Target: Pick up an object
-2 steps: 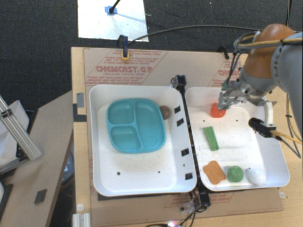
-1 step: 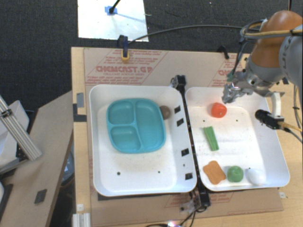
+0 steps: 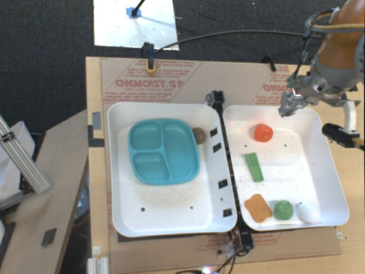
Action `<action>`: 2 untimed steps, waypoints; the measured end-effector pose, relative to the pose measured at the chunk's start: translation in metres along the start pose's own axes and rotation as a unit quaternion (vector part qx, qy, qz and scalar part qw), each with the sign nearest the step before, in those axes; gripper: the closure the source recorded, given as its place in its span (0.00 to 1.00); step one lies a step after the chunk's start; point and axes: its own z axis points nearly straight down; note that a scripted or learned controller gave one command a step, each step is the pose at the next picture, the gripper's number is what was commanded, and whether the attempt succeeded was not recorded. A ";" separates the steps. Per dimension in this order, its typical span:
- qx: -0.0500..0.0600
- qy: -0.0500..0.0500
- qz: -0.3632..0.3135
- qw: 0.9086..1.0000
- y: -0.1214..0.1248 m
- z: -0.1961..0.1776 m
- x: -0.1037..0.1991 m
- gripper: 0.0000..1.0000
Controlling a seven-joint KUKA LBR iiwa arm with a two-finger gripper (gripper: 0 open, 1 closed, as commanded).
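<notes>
The right bin [image 3: 325,170] holds a red-orange round object [image 3: 263,132] near its back, a green stick [image 3: 254,166] in the middle, and an orange flat piece [image 3: 258,208], a green ball [image 3: 283,209] and a white object [image 3: 308,212] along its front. My gripper [image 3: 287,105] hangs over the back edge of the right bin, up and to the right of the red-orange object, and nothing shows in it.
The left bin [image 3: 122,210] carries a teal divided plate [image 3: 163,151] with a small brown object [image 3: 198,135] by its right rim. A black divider strip [image 3: 223,153] runs between the bins. A black fitting [image 3: 340,134] sticks in at the right.
</notes>
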 end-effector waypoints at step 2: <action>0.004 0.002 -0.003 1.000 -0.038 0.010 0.102 1.00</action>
